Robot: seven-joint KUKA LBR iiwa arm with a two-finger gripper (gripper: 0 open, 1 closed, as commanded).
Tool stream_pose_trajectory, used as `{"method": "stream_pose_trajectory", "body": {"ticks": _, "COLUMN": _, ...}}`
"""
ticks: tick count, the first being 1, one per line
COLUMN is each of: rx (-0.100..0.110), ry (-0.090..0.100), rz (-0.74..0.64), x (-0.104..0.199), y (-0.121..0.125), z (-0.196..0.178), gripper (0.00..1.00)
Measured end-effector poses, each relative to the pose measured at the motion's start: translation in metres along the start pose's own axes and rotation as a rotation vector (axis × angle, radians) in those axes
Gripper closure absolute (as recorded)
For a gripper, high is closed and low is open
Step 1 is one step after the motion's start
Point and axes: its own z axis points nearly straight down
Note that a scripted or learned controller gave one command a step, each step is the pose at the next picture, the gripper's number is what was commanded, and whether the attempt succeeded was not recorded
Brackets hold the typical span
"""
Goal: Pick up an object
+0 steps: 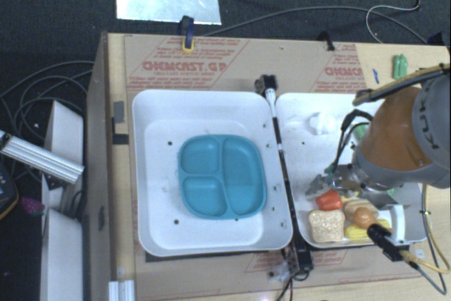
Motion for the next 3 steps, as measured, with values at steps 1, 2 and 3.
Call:
{"method": "stream_pose_trajectory", "body": {"ticks": 1, "rx": -0.012, "ry": -0.002, "rz": -0.001, "x": 0.000, "y": 0.004, "z": -0.012, "gripper": 1.00}}
{"method": "stream_pose_trajectory", "body": {"ticks": 2, "rx": -0.004, "ry": 0.000, "rz": -0.004, "x": 0.036, "y": 0.076, "z": -0.077, "gripper": 1.00}}
{"method": "stream_pose_trajectory", "body": {"ticks": 3, "rx": -0.002, "ry": -0.001, "rz": -0.003, "x": 0.036, "y": 0.075, "z": -0.076, "gripper": 0.00}}
